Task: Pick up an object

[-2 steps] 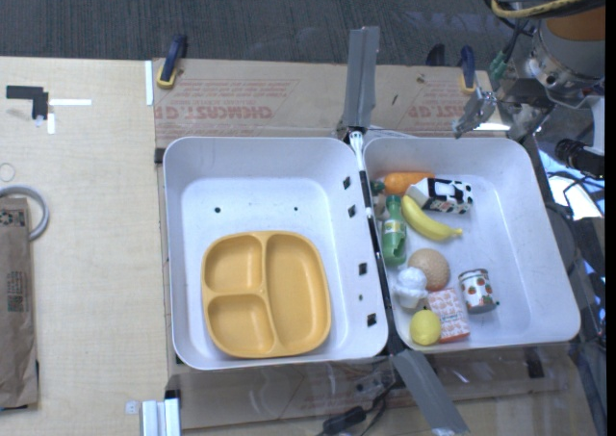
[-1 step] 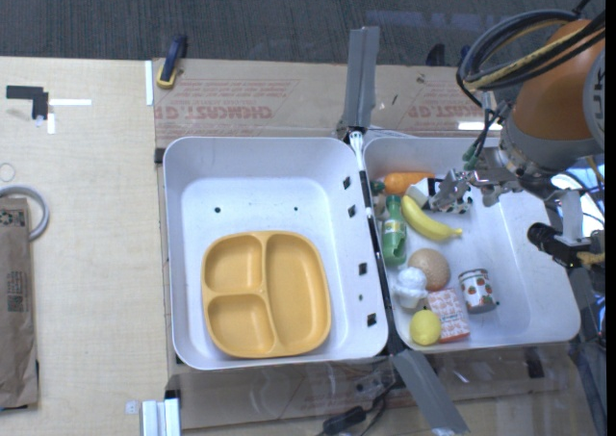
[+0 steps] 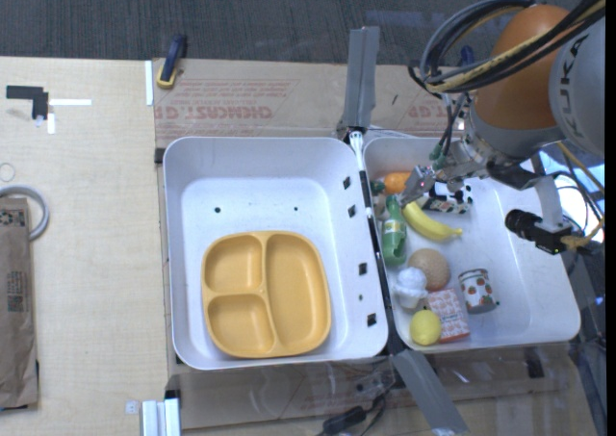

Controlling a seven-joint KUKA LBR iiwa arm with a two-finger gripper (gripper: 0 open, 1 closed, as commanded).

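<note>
The right bin (image 3: pixel 539 314) holds a pile of small items: a yellow banana (image 3: pixel 430 221), a green bottle (image 3: pixel 393 232), an orange piece (image 3: pixel 396 181), a brown egg-shaped ball (image 3: pixel 430 268), a white ball (image 3: pixel 411 282), a lemon (image 3: pixel 424 327), a red-and-white packet (image 3: pixel 449 314) and a small can (image 3: pixel 476 291). My gripper (image 3: pixel 433 179) hangs low over the back of that bin, just above the banana's far end and beside the orange piece. A black-and-white object (image 3: pixel 449 196) lies right under it. I see nothing clearly held.
The left bin (image 3: pixel 192 232) holds a yellow three-compartment plate (image 3: pixel 267 293). A metal divider post (image 3: pixel 362 78) rises between the bins at the back. Black cables loop above the wrist. A brown bag (image 3: pixel 14 299) lies on the bench at far left.
</note>
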